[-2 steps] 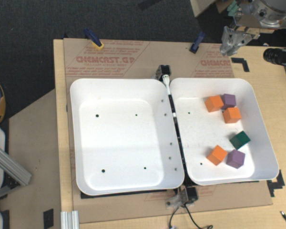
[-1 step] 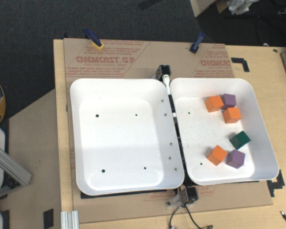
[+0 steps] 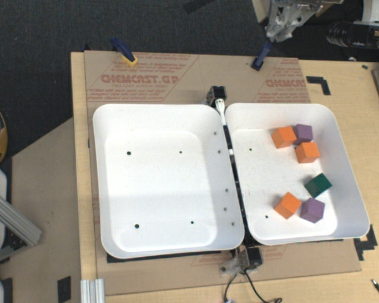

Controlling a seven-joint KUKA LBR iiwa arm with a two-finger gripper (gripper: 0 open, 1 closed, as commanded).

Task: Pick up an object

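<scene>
Dark carpet surrounds the bench, and on the bench lies a brown cardboard sheet (image 3: 177, 74) that bears two white bins side by side. We see that the left bin (image 3: 114, 131) holds nothing, while the right bin (image 3: 252, 131) holds six small blocks. Near its far side, an orange block (image 3: 283, 137) touches a purple block (image 3: 303, 132), and a second orange block (image 3: 307, 152) sits just beside them. Nearer to us, a green block (image 3: 318, 185) stands a little apart, and below it a third orange block (image 3: 288, 205) touches a second purple block (image 3: 312, 210). We judge that these blocks are light and stiff, perhaps of foam or wood, with flat faces that should not slip much; the best hold is across two opposite flat faces. The green block looks like the easiest choice for us, because it has free space around it, whereas the touching pairs leave little room for a finger between them. The gripper (image 3: 283, 25) hangs at the top of the view, beyond the far edge of the bench and well apart from all the blocks. It carries nothing that we can see, and we cannot tell how it is set. It must travel toward us and go down into the right bin.
</scene>
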